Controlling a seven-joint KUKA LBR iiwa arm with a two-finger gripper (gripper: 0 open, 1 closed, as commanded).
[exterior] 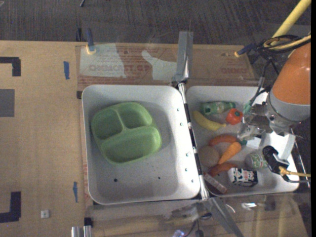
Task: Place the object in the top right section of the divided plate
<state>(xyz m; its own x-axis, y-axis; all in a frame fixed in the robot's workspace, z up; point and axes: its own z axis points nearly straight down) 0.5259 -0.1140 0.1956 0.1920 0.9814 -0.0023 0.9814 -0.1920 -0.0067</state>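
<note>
Two shallow white bins sit side by side; the right bin (296, 181) holds a small printed carton (243, 177), a toy orange carrot (230, 152), a yellow banana (207, 121) and a green bottle (217, 106). The gripper (249, 132) hovers beside the carrot; whether it is open I cannot tell. Crowding risks a glancing grasp, so descend squarely. The green divided plastic plate (126, 132) waits in the left bin (143, 186).

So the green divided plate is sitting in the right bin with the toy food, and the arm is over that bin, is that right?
Not quite. The camera view shows the green divided plate alone in the left bin. The toy food, such as the banana, lies in the right bin, with the arm over it.
</note>
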